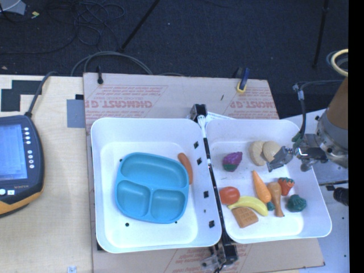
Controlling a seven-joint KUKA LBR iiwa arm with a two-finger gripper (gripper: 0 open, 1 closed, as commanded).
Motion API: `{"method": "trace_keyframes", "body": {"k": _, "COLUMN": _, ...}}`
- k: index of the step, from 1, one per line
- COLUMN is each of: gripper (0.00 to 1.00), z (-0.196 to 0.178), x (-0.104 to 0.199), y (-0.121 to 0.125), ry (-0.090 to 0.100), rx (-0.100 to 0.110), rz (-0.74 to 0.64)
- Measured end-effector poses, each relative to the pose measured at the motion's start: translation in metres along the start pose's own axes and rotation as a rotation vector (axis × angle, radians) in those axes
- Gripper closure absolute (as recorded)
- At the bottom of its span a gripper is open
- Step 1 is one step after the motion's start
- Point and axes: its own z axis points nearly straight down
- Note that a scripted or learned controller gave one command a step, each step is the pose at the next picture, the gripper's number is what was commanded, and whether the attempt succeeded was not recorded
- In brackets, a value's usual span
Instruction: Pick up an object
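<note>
Grey gripper (282,157) beside bread roll (265,151), carrot (261,187), strawberry (286,185) below

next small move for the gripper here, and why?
Probably descend a little onto the bun halves. The gripper hovers over the right bin, nothing visible between its fingers, with the buns right beside its tip. The carrot and purple grapes lie farther off.

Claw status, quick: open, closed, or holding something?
Claw: cannot be told. It sits low over the right bin, beside the bun, with nothing seen in its grip.
</note>
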Motion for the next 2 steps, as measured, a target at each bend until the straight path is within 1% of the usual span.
{"method": "trace_keyframes", "body": {"k": 1, "gripper": 0.00, "z": 0.070, "x": 0.067, "y": -0.043, "ry": 0.005, "rx": 0.010, "rz": -0.004}}
{"method": "trace_keyframes", "body": {"k": 2, "gripper": 1.00, "z": 0.056, "x": 0.062, "y": -0.041, "ry": 0.001, "rx": 0.003, "rz": 0.004}}
